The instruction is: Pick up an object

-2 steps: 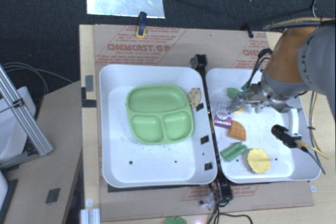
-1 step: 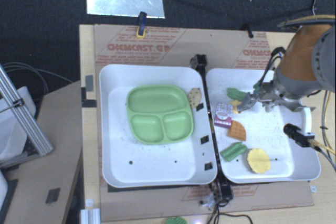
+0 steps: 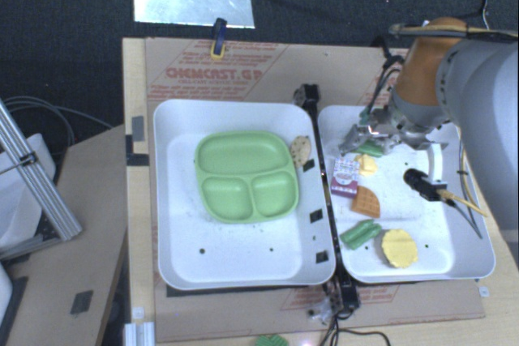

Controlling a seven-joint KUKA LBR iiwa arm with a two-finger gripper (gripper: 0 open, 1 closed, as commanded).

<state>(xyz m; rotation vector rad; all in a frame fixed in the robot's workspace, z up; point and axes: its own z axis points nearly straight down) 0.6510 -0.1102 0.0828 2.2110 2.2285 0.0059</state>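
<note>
Yellow disc [image 3: 399,248] front; hand [image 3: 366,134] apparently low over right bin [image 3: 470,259].

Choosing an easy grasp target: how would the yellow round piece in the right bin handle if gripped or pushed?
The yellow round piece looks flattish, so it would probably slide rather than roll. It seems small and light. It lies beside a green piece, so a push may nudge that.

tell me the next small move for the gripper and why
Probably a short drop straight down, then close. The gripper hangs over the upper left of the right bin, right above a green piece and a yellow piece, with nothing seen between its fingers.
</note>
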